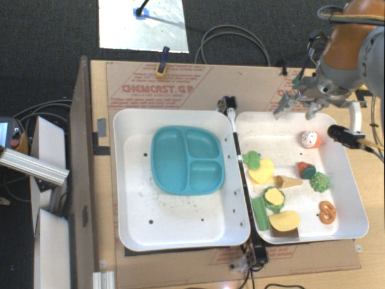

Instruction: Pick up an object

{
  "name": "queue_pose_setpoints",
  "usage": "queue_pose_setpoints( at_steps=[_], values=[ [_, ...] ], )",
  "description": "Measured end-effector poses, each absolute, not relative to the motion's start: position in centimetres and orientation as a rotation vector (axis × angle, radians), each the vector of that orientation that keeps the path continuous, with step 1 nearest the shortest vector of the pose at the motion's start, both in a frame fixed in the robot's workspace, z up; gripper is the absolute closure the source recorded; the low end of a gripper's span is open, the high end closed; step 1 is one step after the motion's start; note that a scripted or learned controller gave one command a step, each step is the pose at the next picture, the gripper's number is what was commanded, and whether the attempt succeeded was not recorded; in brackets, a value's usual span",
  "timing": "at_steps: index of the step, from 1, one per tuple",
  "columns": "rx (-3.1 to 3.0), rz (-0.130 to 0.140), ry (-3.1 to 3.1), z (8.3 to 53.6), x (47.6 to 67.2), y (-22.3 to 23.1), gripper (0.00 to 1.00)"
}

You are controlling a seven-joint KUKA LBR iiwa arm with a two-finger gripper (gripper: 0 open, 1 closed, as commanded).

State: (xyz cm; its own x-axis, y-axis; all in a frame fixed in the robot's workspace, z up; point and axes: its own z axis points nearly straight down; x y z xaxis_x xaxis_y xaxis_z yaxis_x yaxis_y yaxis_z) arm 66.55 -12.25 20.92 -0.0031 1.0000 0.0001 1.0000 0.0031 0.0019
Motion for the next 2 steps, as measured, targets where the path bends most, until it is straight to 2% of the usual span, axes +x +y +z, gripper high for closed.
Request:
queue_pose_setpoints(
  at_steps=[1,2],
  values=[
    [2.224,-0.002,2.22,15.8,63.1,-17.3,0.0],
    [2.226,-0.004,2.222,8.1,58.5,-19.4,0.0]
  ],
)
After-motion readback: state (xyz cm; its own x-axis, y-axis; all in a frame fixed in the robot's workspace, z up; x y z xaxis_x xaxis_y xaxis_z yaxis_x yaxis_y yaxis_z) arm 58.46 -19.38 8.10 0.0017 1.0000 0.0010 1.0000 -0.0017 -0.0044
